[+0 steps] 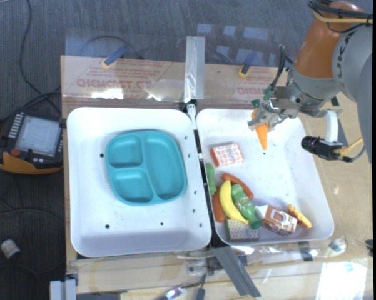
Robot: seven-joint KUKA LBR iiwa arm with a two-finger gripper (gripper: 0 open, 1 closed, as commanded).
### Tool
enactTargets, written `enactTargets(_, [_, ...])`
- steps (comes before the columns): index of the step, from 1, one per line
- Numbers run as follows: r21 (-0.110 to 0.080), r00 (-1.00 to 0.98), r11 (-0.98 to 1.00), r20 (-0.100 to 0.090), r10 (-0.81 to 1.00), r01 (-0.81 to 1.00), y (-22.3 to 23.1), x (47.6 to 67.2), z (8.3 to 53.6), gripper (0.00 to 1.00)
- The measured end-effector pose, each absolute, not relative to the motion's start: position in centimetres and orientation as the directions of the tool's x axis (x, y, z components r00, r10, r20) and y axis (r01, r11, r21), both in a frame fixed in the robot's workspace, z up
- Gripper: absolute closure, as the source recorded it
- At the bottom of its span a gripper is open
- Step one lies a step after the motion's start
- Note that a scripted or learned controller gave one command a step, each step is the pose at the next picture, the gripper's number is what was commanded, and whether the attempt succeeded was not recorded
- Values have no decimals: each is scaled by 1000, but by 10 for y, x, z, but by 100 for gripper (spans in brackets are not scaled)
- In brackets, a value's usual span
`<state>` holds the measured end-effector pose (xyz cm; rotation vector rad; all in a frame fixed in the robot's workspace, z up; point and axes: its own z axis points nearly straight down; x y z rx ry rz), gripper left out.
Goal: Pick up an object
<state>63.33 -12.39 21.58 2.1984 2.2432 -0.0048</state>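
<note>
One pincer (267, 119) shut on carrot (262, 135), over rt bin (313, 167)

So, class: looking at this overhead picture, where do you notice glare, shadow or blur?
Camera view: soft, even light; glare streaks on the clear plastic sheet behind the white bins; faint shadow under the teal divided plate; the small orange carrot at the gripper looks slightly blurred.

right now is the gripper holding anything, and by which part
Yes: the gripper holds an orange toy carrot by its wide top end, the pointed tip hanging down over the right bin.
</note>
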Motion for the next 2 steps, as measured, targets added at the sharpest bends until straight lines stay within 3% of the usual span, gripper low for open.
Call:
enactTargets(1, [-2, -20, 20, -3, 1000, 1000, -124, 633, 216, 0])
enactTargets(2, [-3, -17, 17, -4, 1000, 1000, -177, 648, 174, 0])
